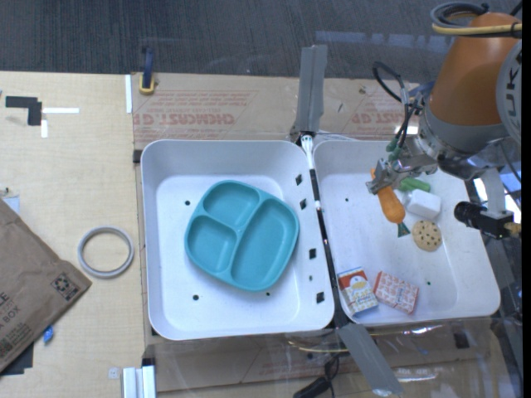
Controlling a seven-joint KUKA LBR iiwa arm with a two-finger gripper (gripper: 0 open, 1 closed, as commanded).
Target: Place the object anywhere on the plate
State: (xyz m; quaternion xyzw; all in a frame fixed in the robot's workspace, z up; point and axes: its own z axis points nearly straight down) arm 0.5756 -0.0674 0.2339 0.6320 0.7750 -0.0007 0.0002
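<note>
I see the gripper (388,178) low over the right bin (465,305), near its back-left part, with the grey arm and its orange band coming in from the right. An orange carrot (392,206) sits right under the jaws, its upper end meeting the fingertips. Its long axis runs from upper left to lower right, slightly off vertical in my view, with the green tip pointing down toward the cookie (427,235). The upper end looks pinched between the jaws, so I read them as closed on the carrot, though the fingers are small and dark here.

Just right of the carrot lie a green piece (412,186) and a white block (423,205), close together. The cookie is just below them. Two small packets, one with an orange-and-white face (358,291) and one red-patterned (396,292), rest near the front edge of that bin, well apart from the carrot.

The teal plate (241,235), with three compartments, lies in the middle of the left bin (166,305), tilted diagonally, with bare white floor all around it. The shared wall between the bins stands between carrot and plate. On the table to the left lies a roll of tape (105,250).
</note>
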